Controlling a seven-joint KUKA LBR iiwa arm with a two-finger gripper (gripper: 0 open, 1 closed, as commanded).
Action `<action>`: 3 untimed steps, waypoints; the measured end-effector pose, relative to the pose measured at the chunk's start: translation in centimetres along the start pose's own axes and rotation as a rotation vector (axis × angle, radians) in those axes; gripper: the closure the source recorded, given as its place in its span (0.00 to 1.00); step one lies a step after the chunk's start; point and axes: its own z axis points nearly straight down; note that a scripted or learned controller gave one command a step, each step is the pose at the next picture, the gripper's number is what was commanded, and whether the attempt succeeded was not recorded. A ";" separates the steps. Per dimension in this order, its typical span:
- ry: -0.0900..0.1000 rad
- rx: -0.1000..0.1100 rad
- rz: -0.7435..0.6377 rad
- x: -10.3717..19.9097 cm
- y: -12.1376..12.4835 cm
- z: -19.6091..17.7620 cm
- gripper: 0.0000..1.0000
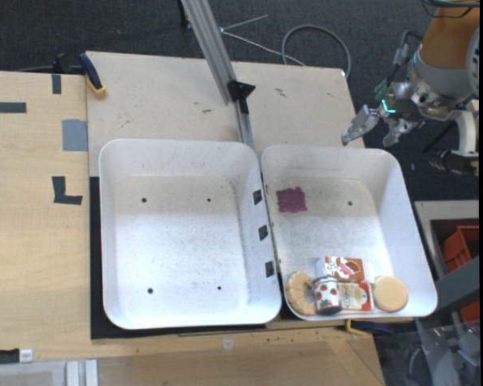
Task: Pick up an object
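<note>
Where packets crowd, purple patch apart

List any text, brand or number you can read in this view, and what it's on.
None can be read.
Red-and-white packet: printed, too small and blurred to read.
Small can with red spots: pattern visible, no legible words.
Yellowish wrapper: print blurred.
Black tabs on the bin divider: no legible characters.
Hand: green light, no lettering.

End effector above right bin
</note>
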 end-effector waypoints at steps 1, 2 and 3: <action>-0.002 -0.004 -0.001 0.0 0.1 -0.3 0.00; -0.002 0.000 -0.001 0.4 -0.5 4.2 0.00; -0.002 0.000 -0.002 0.9 -0.2 8.7 0.00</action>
